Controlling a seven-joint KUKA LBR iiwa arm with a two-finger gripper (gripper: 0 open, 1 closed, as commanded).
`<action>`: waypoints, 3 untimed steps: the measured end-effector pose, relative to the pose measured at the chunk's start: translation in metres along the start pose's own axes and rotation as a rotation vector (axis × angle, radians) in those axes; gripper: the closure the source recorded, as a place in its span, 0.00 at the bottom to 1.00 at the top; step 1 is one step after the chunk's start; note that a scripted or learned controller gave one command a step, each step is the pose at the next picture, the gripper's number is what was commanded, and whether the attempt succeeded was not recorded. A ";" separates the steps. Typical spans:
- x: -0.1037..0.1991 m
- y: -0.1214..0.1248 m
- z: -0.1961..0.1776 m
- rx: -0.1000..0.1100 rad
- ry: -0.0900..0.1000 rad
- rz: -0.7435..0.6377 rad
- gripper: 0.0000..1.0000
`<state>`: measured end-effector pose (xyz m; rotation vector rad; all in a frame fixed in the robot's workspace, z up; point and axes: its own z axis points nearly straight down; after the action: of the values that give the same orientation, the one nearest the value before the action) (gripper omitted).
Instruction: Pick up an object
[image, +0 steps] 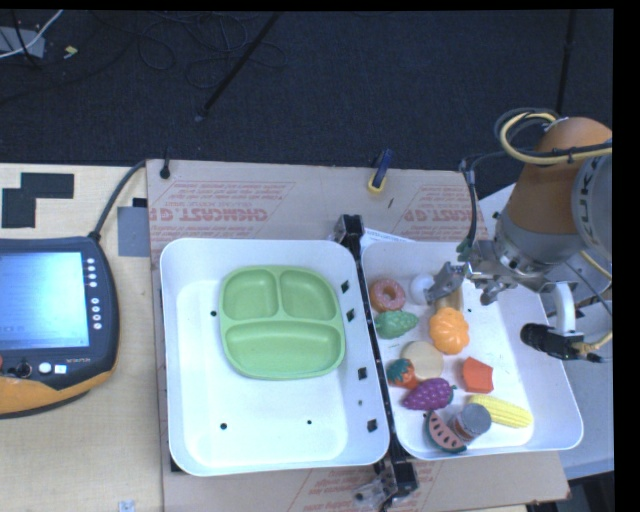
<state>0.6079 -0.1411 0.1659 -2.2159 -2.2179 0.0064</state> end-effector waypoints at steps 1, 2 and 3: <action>0.006 0.003 0.061 -0.007 -0.004 -0.002 0.00; 0.006 0.005 0.076 -0.011 -0.007 -0.001 0.00; 0.004 0.007 0.063 -0.016 -0.008 0.003 1.00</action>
<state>0.6140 -0.1369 0.1032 -2.2309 -2.2267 -0.0017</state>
